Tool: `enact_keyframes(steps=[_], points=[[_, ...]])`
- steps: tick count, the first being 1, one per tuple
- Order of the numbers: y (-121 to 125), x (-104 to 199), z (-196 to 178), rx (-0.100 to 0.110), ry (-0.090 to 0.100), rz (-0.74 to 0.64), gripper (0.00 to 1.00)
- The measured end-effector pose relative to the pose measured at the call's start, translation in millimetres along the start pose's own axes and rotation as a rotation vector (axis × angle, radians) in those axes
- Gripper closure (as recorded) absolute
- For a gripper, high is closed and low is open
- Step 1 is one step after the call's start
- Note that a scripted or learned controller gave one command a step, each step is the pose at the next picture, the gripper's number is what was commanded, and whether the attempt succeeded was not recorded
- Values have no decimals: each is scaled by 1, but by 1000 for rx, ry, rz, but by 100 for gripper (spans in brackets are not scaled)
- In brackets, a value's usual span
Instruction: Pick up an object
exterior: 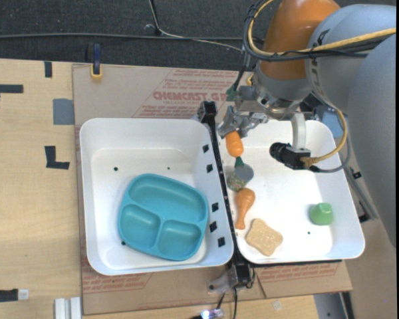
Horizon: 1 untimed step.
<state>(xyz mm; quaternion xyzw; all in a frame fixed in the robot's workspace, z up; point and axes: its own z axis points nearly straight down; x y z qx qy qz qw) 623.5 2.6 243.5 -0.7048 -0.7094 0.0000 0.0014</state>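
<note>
My gripper (235, 130) hangs over the back left corner of the right bin (339, 244), close to the divider between the bins. A small orange carrot-like piece (235, 145) sticks out below the fingertips, its upper end pinched between them, so the gripper is shut on it. Just below lies a grey-green round object (240, 175). In front of that sit a second orange carrot-shaped toy (243, 207) and a tan bread-like piece (263, 236).
A green cup-like object (321, 212) sits at the right of the right bin. A black cable part (289, 155) hangs off the wrist over the bin's middle. The left bin (96, 151) holds a blue divided plate (163, 216).
</note>
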Motion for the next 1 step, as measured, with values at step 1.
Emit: enact_keyframes(steps=[1], points=[[-20,56,4,1,-1,0,100]])
